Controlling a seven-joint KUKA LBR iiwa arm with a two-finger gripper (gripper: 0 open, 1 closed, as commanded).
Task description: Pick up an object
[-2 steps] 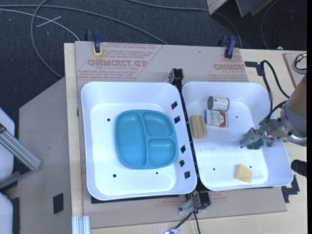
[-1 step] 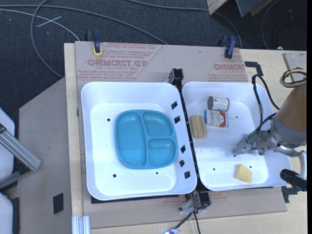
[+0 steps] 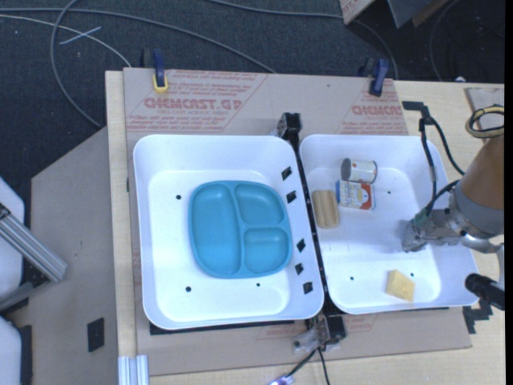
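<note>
Two shallow white bins, left bin (image 3: 152, 215) and right bin (image 3: 385, 147); one blue divided plate (image 3: 239, 228) in the left; in the right, one small can (image 3: 359, 169), one carton (image 3: 356, 194), one tan bread-like piece (image 3: 325, 208), one yellow wedge (image 3: 400, 285); two clamps (image 3: 159, 69) on the bench's far edge.

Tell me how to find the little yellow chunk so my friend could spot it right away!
Look at the right bin of the two white ones, the one without the blue plate. Go to its near edge: the yellow chunk lies there by itself. It is a small pale-yellow wedge like cheese, well apart from the can, carton and tan bread-like piece clustered farther back.
</note>
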